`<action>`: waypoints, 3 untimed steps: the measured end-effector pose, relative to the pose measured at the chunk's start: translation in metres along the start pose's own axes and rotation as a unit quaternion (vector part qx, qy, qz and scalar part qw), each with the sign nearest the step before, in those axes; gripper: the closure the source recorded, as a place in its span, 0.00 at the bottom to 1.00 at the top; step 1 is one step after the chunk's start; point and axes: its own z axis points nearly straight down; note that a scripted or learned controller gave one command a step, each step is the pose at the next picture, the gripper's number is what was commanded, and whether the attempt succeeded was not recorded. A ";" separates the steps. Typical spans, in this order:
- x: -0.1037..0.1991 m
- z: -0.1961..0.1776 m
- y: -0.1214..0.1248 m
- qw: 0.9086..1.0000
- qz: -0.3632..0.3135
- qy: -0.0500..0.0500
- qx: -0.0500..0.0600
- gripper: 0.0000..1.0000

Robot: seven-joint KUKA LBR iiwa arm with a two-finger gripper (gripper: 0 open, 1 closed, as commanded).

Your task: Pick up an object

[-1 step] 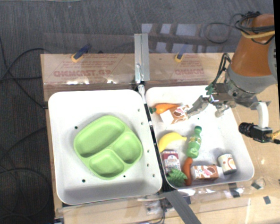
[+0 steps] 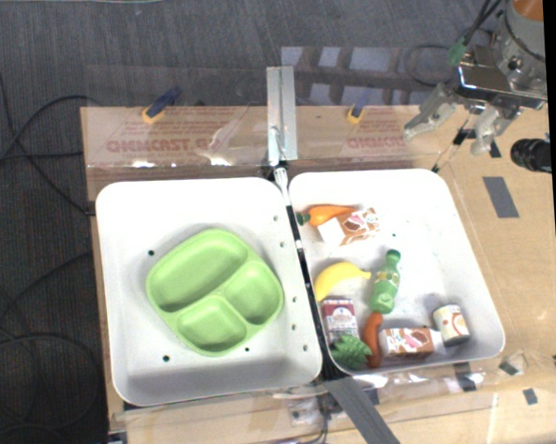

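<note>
Gripper (image 2: pixel 455 119) hovers with fingers spread and nothing between them, above the right bin's (image 2: pixel 467 242) far corner; the green bottle (image 2: pixel 386 282), well below and left of it, looks the least crowded pick, best approached straight down across its body.

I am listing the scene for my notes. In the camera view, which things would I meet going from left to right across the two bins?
Green tray → banana → green bottle → small can. The other items in the right bin overlap these in order, so I leave them out.
</note>
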 end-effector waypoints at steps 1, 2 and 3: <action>-0.011 0.121 -0.055 1.000 0.016 0.001 0.002 0.00; -0.094 0.233 -0.060 0.998 0.057 0.001 0.002 0.00; -0.032 0.340 -0.056 0.999 0.042 0.002 -0.004 0.00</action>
